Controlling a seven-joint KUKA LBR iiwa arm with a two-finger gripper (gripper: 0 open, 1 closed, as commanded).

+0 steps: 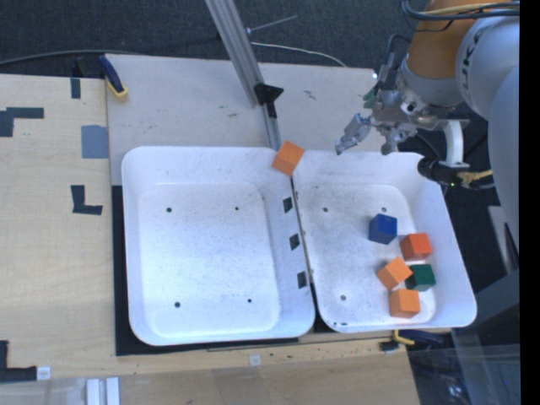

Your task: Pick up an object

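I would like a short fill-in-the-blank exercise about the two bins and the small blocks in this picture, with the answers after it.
1. The blue cube lies in the ____ white bin as the camera sees it.
2. One orange cube sits on the rim where the two bins ____.
3. The small block between the orange ones near the right bin's edge is dark ____.
4. The gripper hangs over the right bin's ____ rim.

Answers: right; meet; green; far

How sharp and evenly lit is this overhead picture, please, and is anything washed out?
Camera view: lighting soft and even, shadows faint; the white bins look bright but keep their speckles; the blue cube is crisp; the end effector looks slightly soft.
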